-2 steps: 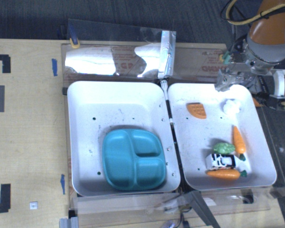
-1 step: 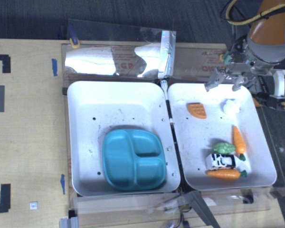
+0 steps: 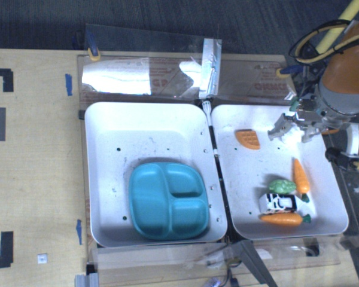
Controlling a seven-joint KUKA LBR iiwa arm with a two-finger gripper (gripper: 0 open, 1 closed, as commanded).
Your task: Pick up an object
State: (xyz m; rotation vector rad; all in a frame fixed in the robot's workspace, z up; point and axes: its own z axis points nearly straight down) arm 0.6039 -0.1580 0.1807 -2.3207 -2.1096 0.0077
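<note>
In the right bin [image 3: 239,178] lie an orange waffle-like piece [image 3: 247,139] at the upper left, a carrot [image 3: 300,176] pointing up at the right, a green leafy toy [image 3: 282,186], a black-and-white toy [image 3: 279,202] and a second carrot [image 3: 282,219] lying flat near the front. My gripper [image 3: 295,130] hangs over the bin's upper right part, to the right of the waffle piece and above the upright carrot. It is open, its fingers spread apart with nothing between them.
The left bin [image 3: 107,130] holds a blue divided plate [image 3: 167,200] toward its front. A clear plastic sheet [image 3: 149,70] and a metal bracket [image 3: 210,64] stand behind the bins. Cables [image 3: 314,43] loop above the wrist at the upper right.
</note>
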